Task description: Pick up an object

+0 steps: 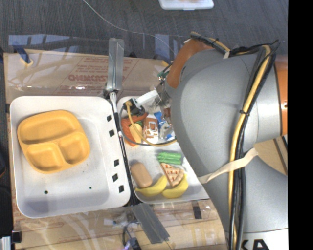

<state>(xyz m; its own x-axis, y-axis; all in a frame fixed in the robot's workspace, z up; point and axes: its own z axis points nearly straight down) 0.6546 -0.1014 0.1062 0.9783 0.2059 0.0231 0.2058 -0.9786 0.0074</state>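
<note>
The right bin (193, 191) holds several toy foods: a yellow banana (164, 187), a tan bread roll (141, 174), a waffle slice (173, 173), a green piece (169, 157), an orange carrot (131, 129) and a white and blue carton (152, 128). My arm fills the right side and reaches down over the bin's far part. Its wrist hides the gripper, which sits somewhere above the carton and carrot.
The left bin (93, 185) bears a yellow sectioned tray (53, 140). A grey divider bar (115, 63) runs between the bins. Cardboard lies under both bins. A white item (186, 4) rests on the floor at the top.
</note>
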